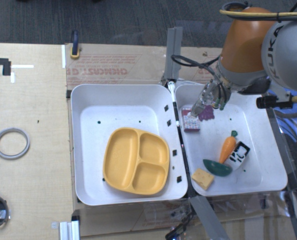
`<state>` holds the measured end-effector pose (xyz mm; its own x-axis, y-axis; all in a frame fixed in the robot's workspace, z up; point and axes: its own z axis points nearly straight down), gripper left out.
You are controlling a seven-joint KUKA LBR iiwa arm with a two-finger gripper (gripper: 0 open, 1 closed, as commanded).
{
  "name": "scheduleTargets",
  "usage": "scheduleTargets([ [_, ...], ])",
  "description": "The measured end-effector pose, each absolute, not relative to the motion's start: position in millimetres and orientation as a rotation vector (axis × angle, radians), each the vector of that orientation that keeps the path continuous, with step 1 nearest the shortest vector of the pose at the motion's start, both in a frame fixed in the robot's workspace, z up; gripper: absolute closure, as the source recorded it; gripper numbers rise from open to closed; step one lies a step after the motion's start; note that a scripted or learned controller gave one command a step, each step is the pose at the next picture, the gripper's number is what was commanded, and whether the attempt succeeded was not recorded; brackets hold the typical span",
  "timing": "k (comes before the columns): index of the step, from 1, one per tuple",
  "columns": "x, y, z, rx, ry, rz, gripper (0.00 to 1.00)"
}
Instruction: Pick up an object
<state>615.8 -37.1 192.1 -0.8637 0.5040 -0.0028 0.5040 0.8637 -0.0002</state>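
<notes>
We see the gripper [207, 103] hanging over the far left part of the right bin [258, 179], and we cannot tell how it is set. A bunch of purple grapes [207, 114] lies just under it, with a small pink and white box [191, 120] beside them against the bin's left wall. Nearer the front lie a toy carrot [227, 147], a black and white block [239, 153] touching it, a dark green piece [217, 167] and a tan cheese wedge [202, 179]. The left bin [88, 134] holds a yellow divided plate [136, 160]. A grey tape ring [10, 143] rests on the bench [28, 194].
</notes>
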Motion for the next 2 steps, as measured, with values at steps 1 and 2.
scheduleTargets([
  [1, 616.9, -37, 202, 0.816, 3.027, -0.003, 1.0],
  [2, 592.7, -12, 192, 0.621, 3.079, -0.001, 1.0],
])
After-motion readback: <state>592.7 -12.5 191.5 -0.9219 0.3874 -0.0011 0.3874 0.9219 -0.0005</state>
